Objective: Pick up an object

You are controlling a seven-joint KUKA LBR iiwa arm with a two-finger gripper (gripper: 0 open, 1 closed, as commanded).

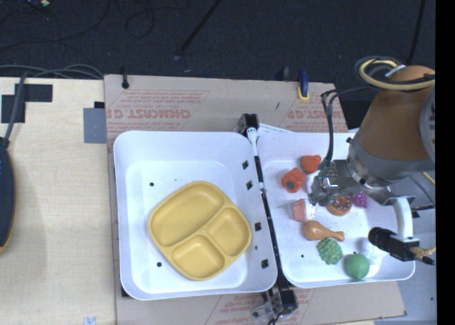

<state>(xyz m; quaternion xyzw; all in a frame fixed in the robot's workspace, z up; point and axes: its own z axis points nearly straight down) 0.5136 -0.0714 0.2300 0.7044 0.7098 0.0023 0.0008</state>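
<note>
Plastic toy drumstick (321,231), light and rigid, suits gripping mid-shaft; end effector (323,187) opening cannot be determined from above.

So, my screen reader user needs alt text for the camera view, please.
The gripper hangs low over the right bin among small toy foods. The left bin holds a yellow divided plate.
</note>
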